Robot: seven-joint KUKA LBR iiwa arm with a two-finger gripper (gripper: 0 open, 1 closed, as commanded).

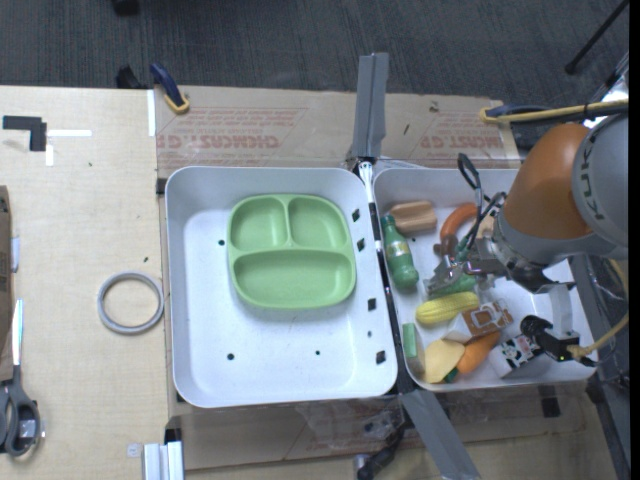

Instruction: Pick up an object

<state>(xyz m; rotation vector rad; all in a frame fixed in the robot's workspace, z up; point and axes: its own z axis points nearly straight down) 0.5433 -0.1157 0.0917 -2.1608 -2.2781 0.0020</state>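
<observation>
While the arm (560, 193) hangs over the right bin (400, 183), its gripper (455, 268) sits low among the toy food at centre right of the frame; whether it has closed on anything I cannot tell. Just below lies the yellow corn (447, 310), likely light, stiff plastic and a bit slick. Best pinched across its middle.

Colours in the two bins
Pale green tray (292, 251) in the white left bin (190, 298) — right: green bottle (399, 257), yellow corn (446, 310), brown roll (414, 215).
</observation>
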